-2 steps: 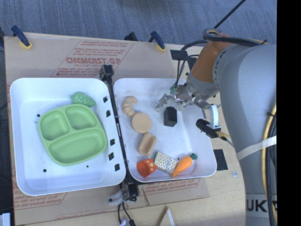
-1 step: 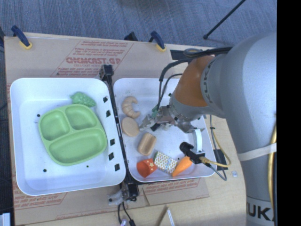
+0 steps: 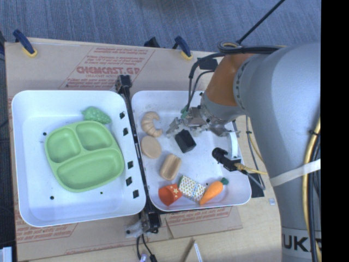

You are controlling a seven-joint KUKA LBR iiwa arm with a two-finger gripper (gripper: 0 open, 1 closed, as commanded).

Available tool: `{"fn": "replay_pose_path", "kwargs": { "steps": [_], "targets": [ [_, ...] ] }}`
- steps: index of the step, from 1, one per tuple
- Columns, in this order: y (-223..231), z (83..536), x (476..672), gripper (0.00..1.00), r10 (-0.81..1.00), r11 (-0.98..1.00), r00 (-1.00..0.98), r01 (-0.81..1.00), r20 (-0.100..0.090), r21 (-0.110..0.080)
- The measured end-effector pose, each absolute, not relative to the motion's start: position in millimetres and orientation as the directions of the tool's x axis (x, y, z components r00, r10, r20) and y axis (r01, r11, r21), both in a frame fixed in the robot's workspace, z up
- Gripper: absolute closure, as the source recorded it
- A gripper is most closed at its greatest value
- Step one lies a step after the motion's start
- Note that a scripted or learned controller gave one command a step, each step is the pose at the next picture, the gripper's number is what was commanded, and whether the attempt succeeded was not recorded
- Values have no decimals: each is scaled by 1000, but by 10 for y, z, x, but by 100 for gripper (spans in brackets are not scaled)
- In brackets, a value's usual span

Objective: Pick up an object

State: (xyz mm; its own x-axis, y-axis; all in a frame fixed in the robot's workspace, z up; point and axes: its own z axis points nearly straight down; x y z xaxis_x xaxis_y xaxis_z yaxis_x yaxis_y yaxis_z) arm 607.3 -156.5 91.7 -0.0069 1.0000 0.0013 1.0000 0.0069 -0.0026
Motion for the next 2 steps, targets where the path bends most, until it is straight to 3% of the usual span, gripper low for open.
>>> {"fn": "replay_pose_path", "kwargs": {
  "steps": [1, 2],
  "targets": [
    [-1556, 1015, 6074, 100, 1000, 13, -13, 1000, 2, -5],
    [-933, 2297, 5843, 100, 1000, 7, -7, 1000, 1, 0]
  ]
}}
